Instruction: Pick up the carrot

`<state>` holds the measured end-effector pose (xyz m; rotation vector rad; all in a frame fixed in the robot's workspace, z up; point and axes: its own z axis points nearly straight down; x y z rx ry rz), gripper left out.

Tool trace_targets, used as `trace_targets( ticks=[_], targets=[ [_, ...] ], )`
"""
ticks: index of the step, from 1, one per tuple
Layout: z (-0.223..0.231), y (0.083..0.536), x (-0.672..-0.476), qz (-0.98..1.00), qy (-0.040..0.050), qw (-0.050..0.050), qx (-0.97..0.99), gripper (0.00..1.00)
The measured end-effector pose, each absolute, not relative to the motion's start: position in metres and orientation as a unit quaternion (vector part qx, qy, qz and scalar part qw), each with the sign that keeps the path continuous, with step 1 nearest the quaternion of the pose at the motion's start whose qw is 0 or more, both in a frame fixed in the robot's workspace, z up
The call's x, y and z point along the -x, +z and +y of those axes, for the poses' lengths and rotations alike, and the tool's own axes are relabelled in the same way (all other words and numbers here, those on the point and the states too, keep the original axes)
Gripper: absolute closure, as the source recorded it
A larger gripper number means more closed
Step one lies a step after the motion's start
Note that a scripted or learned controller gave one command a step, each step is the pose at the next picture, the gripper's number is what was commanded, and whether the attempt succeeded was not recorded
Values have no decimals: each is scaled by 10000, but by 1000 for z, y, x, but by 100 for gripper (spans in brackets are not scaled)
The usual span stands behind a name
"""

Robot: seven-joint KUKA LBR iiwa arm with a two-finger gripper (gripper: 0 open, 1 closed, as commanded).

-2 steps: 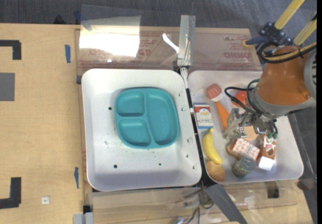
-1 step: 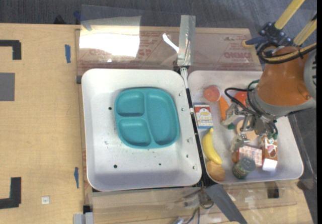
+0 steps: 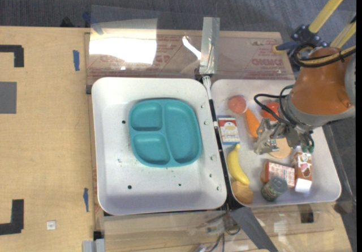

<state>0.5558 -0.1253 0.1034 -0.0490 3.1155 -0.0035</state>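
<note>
The carrot (image 3: 252,122) is a short orange stick lying near the upper left of the right bin (image 3: 331,188), pointing roughly up and down. My gripper (image 3: 265,140) hangs low over that bin, just right of the carrot's lower end and very close to it. Its metal end covers part of the bin floor there. I cannot make out whether anything is held. The arm's orange band (image 3: 320,89) sits above and to the right of it.
Around the carrot lie a red round item (image 3: 237,103), a small white and red box (image 3: 228,130), a banana (image 3: 237,167), a can (image 3: 273,188), a red packet (image 3: 278,173) and a small carton (image 3: 304,169). The left bin (image 3: 107,177) holds a teal divided plate (image 3: 166,132).
</note>
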Motion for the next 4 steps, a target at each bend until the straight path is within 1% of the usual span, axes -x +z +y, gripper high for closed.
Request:
trace_targets(
  ticks=[1, 2, 3, 4],
  targets=[
    [-53, 212, -642, 9999, 12, 90, -55, 100],
    [-95, 110, -580, 9994, 6, -22, -342, 100],
    [-39, 190, -563, 9975, 14, 72, -699, 100],
    [-66, 186, -608, 9999, -1, 41, -155, 100]
  ],
)
